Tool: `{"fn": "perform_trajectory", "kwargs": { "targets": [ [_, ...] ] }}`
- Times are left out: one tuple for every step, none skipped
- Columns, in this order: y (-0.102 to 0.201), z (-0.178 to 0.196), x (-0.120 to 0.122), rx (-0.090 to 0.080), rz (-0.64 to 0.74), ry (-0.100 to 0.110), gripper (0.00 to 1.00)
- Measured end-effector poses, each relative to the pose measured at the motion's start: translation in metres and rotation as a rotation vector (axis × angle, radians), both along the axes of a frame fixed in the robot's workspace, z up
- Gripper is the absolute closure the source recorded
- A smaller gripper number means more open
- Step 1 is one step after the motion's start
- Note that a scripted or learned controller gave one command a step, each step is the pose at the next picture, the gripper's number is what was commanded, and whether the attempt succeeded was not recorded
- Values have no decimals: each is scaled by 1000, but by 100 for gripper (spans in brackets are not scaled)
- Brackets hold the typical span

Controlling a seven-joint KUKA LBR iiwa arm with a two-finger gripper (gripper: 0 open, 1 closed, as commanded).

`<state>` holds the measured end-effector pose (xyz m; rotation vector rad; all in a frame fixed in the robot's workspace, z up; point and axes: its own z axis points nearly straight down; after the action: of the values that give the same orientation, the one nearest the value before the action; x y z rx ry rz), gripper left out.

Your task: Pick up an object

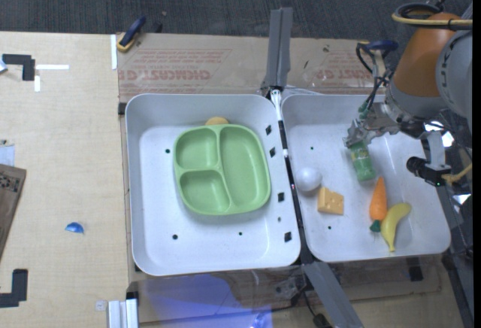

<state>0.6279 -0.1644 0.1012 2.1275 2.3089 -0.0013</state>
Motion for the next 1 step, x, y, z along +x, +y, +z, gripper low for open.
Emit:
{"fn": "perform_trajectory", "kwargs": {
  "targets": [
    [-1,9,0,-1,-2,-1,100]
  ]
}}
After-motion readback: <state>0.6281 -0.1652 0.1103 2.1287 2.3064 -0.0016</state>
